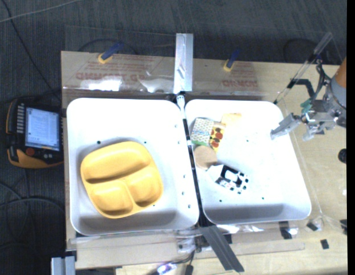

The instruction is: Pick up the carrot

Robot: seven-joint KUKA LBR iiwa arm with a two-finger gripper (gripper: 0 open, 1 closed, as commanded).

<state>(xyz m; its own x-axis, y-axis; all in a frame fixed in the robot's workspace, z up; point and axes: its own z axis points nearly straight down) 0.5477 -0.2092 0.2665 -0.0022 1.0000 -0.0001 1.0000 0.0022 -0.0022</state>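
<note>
The yellow tray (121, 178) sits in the left bin (86, 119). I can't pick out the carrot in the right bin's (269, 205) pile. My claw (295, 126) hangs spread open, holding nothing.

Even, bright light; soft overall focus
</note>
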